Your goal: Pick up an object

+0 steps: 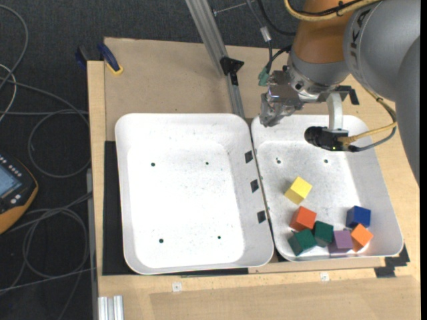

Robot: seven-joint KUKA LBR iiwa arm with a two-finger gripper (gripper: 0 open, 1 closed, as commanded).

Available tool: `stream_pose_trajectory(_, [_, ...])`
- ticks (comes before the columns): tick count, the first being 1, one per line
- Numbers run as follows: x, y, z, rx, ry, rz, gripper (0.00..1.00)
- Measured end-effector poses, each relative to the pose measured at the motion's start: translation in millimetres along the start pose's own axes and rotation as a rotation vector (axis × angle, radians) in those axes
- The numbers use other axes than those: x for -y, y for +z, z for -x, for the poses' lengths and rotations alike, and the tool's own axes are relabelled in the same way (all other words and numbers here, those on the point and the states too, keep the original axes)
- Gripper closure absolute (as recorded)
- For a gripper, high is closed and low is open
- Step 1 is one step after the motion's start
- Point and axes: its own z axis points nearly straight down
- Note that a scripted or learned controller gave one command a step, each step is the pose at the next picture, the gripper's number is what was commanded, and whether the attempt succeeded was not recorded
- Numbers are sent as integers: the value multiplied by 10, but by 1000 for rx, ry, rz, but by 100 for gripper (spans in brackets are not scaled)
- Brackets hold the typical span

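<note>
On the counter (167,65), the left bin (133,132) is seen with only small dark marks on its floor, and the right bin (383,199) touches it along the middle edge. The tool (272,115) hangs over the far left corner of the right bin, well apart from the blocks; nothing is seen between its tips, and how wide it stands cannot be told from this slant. In the near part of the right bin, the yellow block (298,190) lies alone, and just behind it toward the near rim a cluster is packed: an orange block (305,217), two green blocks (312,237), a purple block (342,240), another orange block (361,235) and a blue block (358,215). The blocks are judged to be light, stiff and not fragile, perhaps a little smooth. The yellow block is probably the easiest to be taken, across two opposite flat faces, because its sides are free.
</note>
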Motion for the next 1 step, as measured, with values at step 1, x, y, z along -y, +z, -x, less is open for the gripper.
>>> stream_pose_trajectory(1, [135, -74, -481, 0, 0, -1, 100])
